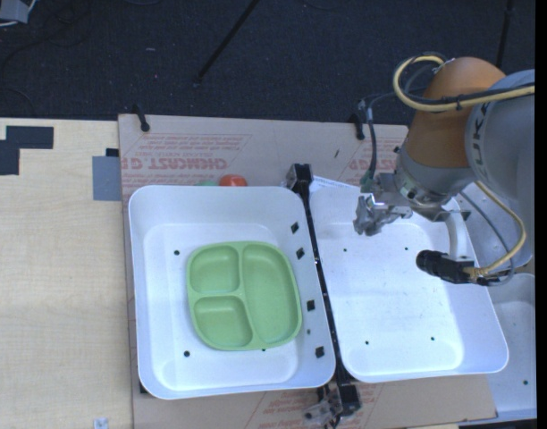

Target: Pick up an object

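Observation:
A light green divided plate (pixel 242 295) lies flat in the left bin (pixel 153 239), near its middle. A small orange-red object (pixel 232 181) peeks out behind the left bin's far rim, on the cardboard. My gripper (pixel 370 217) hangs over the far left part of the right bin (pixel 470 347), pointing down, well apart from the plate. I see nothing between its fingers.
A black divider (pixel 314 275) runs between the two bins. A black cable end (pixel 443 264) from the arm hangs over the right bin's right side. Cardboard (pixel 184 150) lies under the bins, on a wooden bench (pixel 50 266).

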You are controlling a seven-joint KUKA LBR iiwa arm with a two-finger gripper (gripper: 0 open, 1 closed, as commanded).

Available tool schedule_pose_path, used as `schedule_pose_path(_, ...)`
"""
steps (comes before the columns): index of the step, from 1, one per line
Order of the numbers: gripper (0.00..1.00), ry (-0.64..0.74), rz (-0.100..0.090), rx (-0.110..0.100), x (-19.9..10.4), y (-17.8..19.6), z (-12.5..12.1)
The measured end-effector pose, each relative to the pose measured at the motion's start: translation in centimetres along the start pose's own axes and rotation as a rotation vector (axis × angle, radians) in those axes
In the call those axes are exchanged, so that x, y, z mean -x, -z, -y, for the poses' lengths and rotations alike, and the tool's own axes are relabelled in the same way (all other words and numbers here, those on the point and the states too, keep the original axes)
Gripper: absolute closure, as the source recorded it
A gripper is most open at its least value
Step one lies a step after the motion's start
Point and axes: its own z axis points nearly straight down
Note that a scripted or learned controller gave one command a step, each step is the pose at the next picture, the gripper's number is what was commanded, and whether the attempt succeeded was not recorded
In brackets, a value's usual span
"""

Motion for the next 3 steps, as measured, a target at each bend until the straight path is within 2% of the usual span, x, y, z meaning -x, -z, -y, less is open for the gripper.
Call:
schedule_pose_path(2, 1.0, 0.001, 0.0, 0.003, -10.7, 2.5, -0.4)
schedule_pose_path(3, 1.0, 0.0, 0.001, -0.001, -15.5, 1.9, 0.4)
